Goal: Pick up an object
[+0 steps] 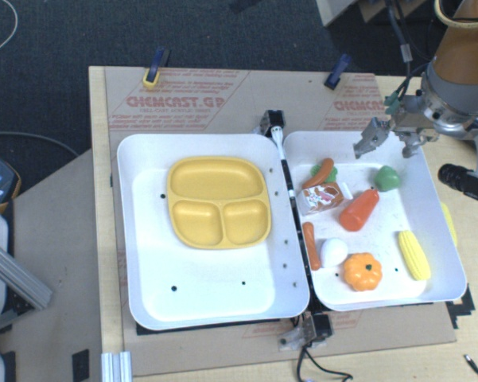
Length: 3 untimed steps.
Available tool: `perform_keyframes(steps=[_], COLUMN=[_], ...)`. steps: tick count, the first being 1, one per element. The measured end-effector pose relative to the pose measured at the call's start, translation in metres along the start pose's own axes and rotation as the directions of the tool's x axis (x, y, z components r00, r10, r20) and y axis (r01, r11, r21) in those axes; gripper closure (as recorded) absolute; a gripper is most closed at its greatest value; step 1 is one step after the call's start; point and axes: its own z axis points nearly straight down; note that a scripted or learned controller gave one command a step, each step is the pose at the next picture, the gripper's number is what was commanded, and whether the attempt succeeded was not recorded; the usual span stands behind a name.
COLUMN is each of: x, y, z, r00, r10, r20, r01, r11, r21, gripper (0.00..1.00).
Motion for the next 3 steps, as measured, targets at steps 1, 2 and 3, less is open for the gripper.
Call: perform_keyframes(steps=[1,2,3], x=[0.022,0.020,0.124], y=[0.030,0.034,-0.014], z=[0.176,0.155,0.072], r00=[1.000,1.000,1.000], r10=[-0.002,0.000,-0.010], r20=[-0.003,0.001,-0.006], r01=[0.002,0.000,0.010], r11=[1.000,1.000,1.000], r21=[0.014,-0.003,-0.006], gripper=[0.00,1.00,1.00])
